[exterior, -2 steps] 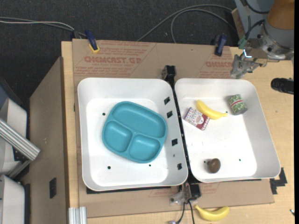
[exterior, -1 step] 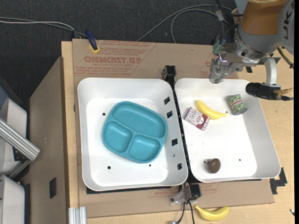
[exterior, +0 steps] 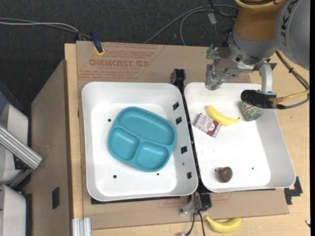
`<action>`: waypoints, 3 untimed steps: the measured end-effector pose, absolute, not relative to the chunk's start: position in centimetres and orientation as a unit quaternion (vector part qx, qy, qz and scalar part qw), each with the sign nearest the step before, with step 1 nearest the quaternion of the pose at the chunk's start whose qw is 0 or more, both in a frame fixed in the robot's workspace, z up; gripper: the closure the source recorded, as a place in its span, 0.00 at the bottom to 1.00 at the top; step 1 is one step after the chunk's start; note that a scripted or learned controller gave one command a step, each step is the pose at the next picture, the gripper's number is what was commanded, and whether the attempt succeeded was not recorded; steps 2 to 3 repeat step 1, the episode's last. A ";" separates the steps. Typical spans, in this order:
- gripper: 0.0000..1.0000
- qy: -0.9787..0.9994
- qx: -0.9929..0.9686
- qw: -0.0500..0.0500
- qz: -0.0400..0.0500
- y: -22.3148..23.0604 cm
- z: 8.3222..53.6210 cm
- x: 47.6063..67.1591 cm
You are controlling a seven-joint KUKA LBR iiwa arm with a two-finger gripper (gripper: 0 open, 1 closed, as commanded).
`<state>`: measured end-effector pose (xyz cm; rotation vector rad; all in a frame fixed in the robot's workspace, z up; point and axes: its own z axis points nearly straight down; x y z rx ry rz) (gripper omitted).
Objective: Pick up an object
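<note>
Yellow against white, a banana (exterior: 222, 116) lies in the upper part of the right bin (exterior: 275, 146), just beside a small pink-and-white packet (exterior: 207, 124) at its left end. A green can (exterior: 250, 111) sits near the bin's upper right wall, and a small brown round thing (exterior: 225, 174) rests well apart from these, toward the lower edge. The left bin (exterior: 93, 132) holds a blue divided plate (exterior: 141, 138). A second banana (exterior: 224, 223) lies outside the bins at the bottom of the frame, on the counter's edge.

The claw (exterior: 214, 81) hangs at the upper left corner of the right bin, over its rim, with nothing seen between its tips; whether those tips are apart or together I cannot tell from this angle.

By my judgement the task is hardly begun: every object lies loose on a bin floor, none lifted. What is left is all of it: choosing one piece, coming down over it, closing, and raising it clear. The banana and packet lie nearest the claw.
</note>
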<state>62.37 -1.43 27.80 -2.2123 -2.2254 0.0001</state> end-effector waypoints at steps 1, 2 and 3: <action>1.00 -0.709 -0.705 0.002 0.001 3.3 25.6 62.3; 1.00 -0.709 -0.705 0.002 0.001 3.3 25.6 62.3; 1.00 -0.709 -0.705 0.002 0.001 3.3 25.6 62.3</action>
